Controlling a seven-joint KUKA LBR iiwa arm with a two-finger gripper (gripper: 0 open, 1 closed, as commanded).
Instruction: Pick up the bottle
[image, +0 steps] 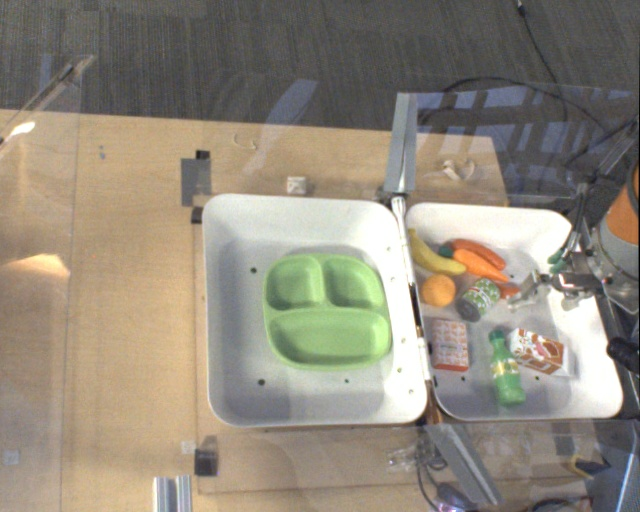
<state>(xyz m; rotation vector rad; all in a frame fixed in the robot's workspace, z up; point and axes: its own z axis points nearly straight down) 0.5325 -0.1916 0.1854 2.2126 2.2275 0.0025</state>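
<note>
The approach step is judged to be in hand: the fingers (552, 280) are seen slightly parted, with nothing held. The green bottle (505, 372) is found lying below-left of them in the right bin (590, 405), so a descent there is called for.

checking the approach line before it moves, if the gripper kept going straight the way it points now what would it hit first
The gripper points left across the right bin. Going straight on, it would likely meet the green can first, not the bottle, which lies nearer the front wall. Height is unclear, so it might pass over.
</note>
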